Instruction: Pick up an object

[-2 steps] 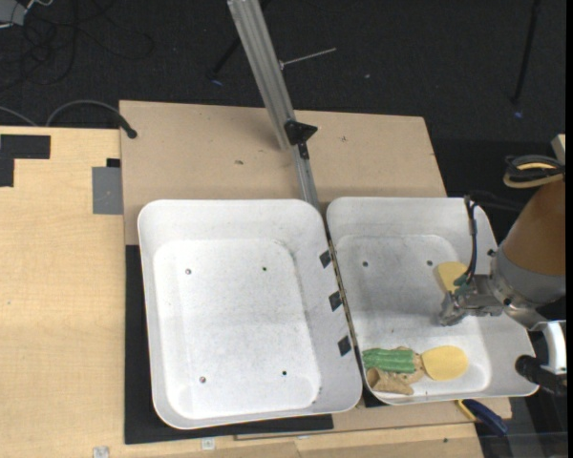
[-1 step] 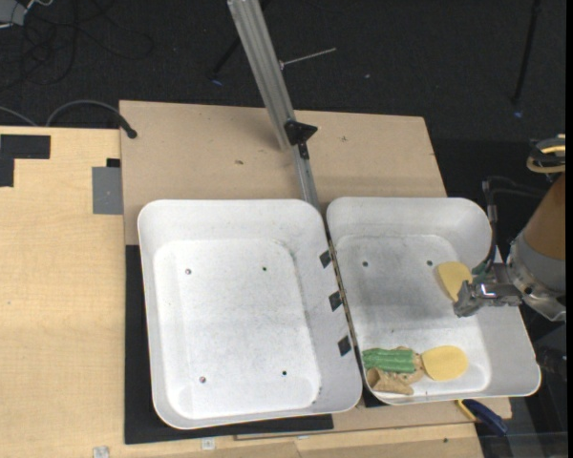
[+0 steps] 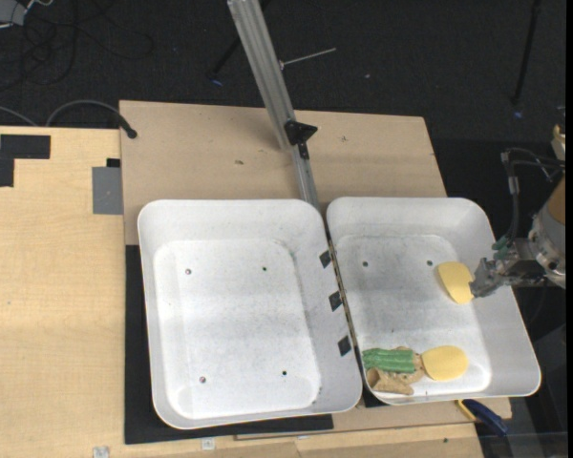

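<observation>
At the right bin's [image 3: 501, 246] right edge, the gripper [image 3: 481, 282] touches a yellow piece [image 3: 454, 281] lying just to its left; whether its fingers are parted is unclear.

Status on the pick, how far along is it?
Done: the arm has reached into the right white bin, with the two-finger gripper at the pale yellow rounded object near the bin's right wall. In hand: nothing clearly; that object sits on the bin floor, and a grasp cannot be confirmed. Left: grip and lift. The green cactus-like toy and second yellow piece lie untouched.
</observation>
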### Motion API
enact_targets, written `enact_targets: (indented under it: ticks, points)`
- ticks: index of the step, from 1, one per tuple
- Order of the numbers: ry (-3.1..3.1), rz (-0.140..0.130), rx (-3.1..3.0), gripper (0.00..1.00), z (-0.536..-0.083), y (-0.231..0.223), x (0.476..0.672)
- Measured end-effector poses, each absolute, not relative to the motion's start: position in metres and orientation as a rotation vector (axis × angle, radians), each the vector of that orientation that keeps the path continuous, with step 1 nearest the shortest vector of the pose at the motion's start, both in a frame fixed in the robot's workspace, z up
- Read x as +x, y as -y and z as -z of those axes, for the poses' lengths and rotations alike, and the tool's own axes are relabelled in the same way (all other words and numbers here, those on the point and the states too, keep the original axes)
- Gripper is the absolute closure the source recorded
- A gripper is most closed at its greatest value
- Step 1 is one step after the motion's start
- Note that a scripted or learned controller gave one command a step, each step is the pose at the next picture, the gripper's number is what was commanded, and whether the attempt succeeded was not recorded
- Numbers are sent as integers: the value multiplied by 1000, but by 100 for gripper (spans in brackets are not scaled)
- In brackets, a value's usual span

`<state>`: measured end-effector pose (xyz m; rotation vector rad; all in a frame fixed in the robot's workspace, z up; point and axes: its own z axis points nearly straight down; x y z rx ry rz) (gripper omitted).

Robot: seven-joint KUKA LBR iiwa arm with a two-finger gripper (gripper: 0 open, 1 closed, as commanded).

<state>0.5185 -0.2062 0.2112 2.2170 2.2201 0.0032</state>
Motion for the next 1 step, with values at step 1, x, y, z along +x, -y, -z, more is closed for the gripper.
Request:
enact_targets:
  ticks: [1]
  points:
    - [-2225,2,2220,100,-206,206,519]
